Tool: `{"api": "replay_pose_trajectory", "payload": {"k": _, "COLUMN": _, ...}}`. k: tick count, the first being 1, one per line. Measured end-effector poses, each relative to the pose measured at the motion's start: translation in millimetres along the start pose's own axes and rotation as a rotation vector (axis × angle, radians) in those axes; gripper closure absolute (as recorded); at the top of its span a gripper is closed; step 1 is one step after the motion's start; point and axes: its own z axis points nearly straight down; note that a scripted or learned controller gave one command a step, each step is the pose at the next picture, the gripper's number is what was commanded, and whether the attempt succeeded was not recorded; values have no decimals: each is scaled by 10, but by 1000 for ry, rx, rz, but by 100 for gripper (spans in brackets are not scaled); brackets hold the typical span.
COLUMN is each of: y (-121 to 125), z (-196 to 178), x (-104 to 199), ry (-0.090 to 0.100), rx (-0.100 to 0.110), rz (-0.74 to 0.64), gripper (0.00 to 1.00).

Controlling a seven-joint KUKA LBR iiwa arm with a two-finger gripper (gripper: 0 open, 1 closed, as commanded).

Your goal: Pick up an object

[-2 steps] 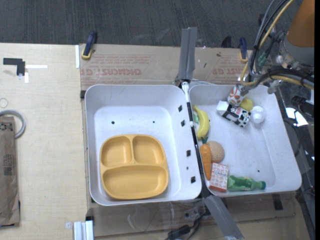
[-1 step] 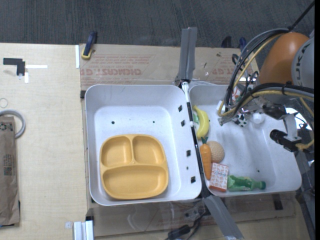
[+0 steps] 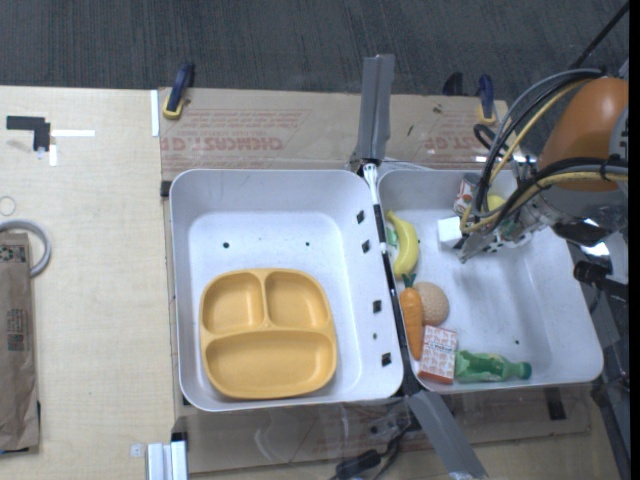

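Gripper [image 3: 478, 240] sits low in the right bin [image 3: 540, 313], near its back wall, under a tangle of cables. State of the jaws: cannot tell; cables and wrist mask them. Nothing is seen held.

Risks: a white block [image 3: 449, 230] lies just beside the gripper, with a banana [image 3: 403, 244] close by at the divider. A close here could nip the block's corner and flick it off, or come up with nothing.

Right bin contents: banana, carrot [image 3: 411, 320], brown ball [image 3: 432, 303], small carton [image 3: 438, 356], green bottle [image 3: 490, 368], white block; items crowd the left wall and front. Left bin [image 3: 260, 203] holds a yellow tray [image 3: 268, 330] with three compartments, nothing in them.
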Motion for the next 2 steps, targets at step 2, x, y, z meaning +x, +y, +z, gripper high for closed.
{"api": "replay_pose_trajectory", "payload": {"k": 2, "y": 44, "z": -309, "x": 717, "ry": 6, "rx": 23, "rz": 637, "gripper": 0}}
